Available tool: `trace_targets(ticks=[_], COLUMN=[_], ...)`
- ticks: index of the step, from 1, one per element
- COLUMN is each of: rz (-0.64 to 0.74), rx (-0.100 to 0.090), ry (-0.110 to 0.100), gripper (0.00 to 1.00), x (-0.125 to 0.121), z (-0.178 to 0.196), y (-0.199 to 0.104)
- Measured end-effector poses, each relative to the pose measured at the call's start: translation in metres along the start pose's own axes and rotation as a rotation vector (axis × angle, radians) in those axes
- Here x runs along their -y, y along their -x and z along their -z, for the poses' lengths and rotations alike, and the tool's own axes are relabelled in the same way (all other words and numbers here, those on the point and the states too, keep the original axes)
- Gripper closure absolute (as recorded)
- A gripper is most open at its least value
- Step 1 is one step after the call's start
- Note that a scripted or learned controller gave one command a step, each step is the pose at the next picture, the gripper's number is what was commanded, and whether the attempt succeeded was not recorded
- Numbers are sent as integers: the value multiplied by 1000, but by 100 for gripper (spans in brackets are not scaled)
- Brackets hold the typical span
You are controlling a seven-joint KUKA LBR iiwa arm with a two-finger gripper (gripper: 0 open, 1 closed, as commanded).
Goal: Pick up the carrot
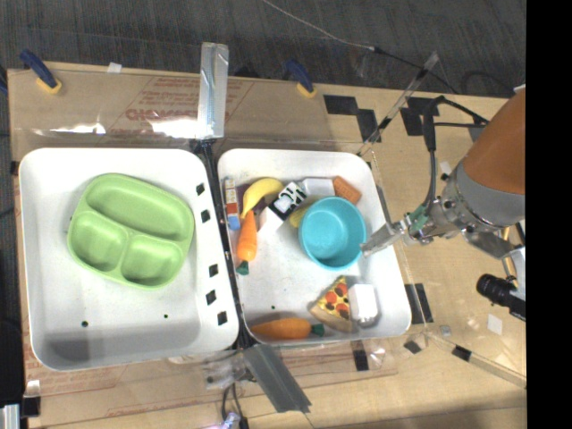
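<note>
An orange carrot (281,329) lies flat along the front wall of the right bin (268,161), its greenish end pointing right. A second orange tapered piece (246,238) lies near the bin's left wall, just below a banana (257,192). My gripper (386,237) hovers over the right rim of this bin, beside the blue bowl (332,231). It is well to the right of and behind the carrot, with nothing seen in it.
The right bin also holds a pizza slice (335,300), a white block (364,302), a brown-orange piece (347,189) and a black-and-white item (288,200). The left bin (36,239) holds a green divided plate (132,229).
</note>
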State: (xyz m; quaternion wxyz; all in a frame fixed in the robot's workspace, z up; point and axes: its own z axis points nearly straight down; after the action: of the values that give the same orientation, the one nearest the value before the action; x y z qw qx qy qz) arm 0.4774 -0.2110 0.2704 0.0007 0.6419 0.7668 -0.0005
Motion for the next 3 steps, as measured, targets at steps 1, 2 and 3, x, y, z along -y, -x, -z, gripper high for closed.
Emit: trace_targets(ticks=[1,2,3], rz=[-284,-600,-886], rx=[0,-4,-3], ry=[0,-9,-1], gripper=[0,0,0], x=[0,1,-3], z=[-1,-60,-146], y=[0,-8,-14])
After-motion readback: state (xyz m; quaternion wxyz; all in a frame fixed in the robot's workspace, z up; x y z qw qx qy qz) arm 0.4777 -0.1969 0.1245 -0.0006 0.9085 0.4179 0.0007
